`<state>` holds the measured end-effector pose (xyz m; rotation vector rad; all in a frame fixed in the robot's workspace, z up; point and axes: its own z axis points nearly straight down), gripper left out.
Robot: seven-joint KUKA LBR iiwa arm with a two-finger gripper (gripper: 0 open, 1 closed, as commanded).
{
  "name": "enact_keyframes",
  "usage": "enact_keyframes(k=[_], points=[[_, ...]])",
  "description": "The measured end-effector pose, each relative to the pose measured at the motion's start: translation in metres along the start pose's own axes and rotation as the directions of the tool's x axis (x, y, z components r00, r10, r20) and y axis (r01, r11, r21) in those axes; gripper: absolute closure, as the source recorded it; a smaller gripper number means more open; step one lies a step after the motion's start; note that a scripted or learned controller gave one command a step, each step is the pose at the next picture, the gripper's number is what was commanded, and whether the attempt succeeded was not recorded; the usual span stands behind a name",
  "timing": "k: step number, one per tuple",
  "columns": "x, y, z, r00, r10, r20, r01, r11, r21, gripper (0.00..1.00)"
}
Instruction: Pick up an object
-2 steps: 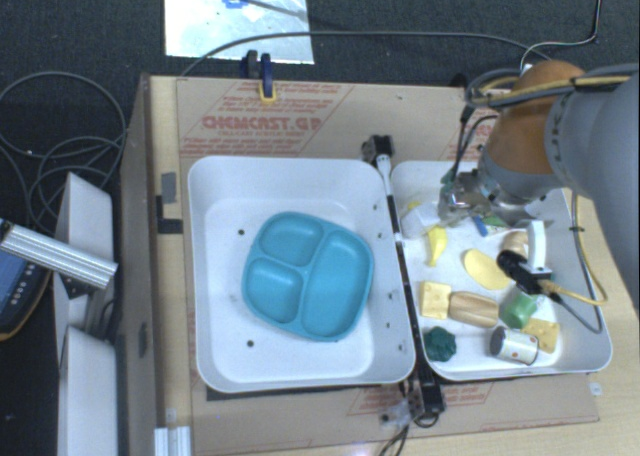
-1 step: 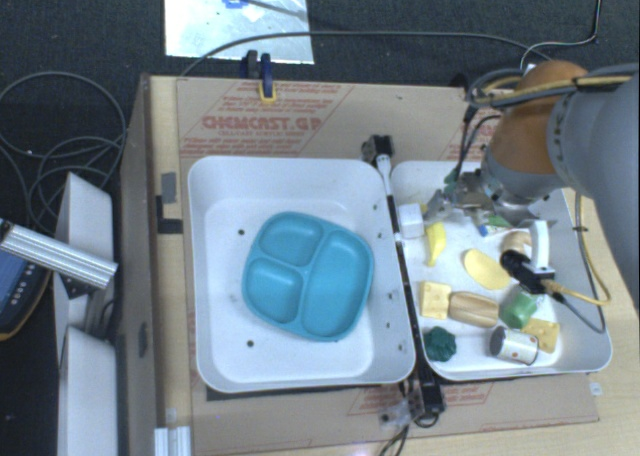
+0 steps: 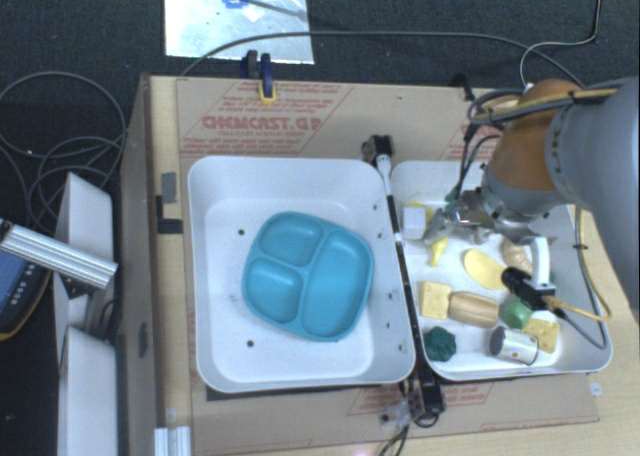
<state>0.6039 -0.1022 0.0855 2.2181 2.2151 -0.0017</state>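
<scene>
The gripper hangs low over the right bin's far-left corner, its grip state unreadable; one blue plate fills the left bin.

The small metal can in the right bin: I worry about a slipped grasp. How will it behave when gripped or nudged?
The metal can lies on its side, so it may roll. Its shiny round wall probably slips. It looks small, likely light.
</scene>
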Motion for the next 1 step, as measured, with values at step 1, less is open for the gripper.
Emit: enact_keyframes(k=[1], points=[[0.0013, 0.0009, -0.0106, 1.0, -0.002, -0.003, 0.002, 1.0, -0.001, 1.0]])
